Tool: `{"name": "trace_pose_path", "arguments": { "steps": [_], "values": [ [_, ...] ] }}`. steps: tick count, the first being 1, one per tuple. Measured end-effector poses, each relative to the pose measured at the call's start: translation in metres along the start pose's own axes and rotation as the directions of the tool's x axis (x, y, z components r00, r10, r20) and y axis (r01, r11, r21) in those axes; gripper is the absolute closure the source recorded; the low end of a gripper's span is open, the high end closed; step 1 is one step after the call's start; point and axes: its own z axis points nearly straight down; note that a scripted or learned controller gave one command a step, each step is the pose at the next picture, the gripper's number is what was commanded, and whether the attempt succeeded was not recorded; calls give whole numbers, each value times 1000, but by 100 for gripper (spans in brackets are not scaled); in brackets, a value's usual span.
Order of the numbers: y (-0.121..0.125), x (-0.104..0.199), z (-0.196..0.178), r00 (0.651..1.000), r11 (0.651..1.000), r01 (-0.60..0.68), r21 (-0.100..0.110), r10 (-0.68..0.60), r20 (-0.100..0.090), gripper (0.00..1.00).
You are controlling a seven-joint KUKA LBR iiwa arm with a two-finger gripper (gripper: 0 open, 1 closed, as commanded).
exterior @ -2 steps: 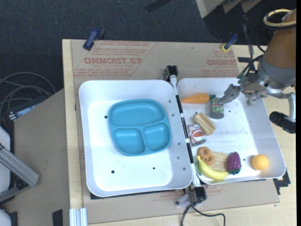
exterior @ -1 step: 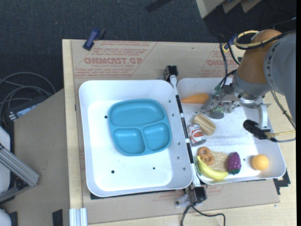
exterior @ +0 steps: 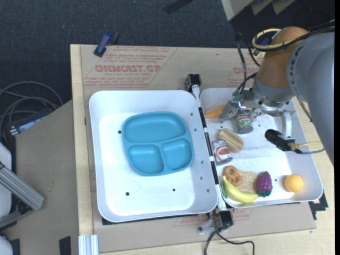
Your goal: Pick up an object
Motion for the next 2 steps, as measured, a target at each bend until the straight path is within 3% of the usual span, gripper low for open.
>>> {"name": "trace_pose_path", "arguments": {
  "steps": [1,2],
  "values": [
    [19,8,3,1000,1000,0,23,0,1,0],
    [21,20,2,1000,1000,-1,15,1,1,0]
  ]
}}
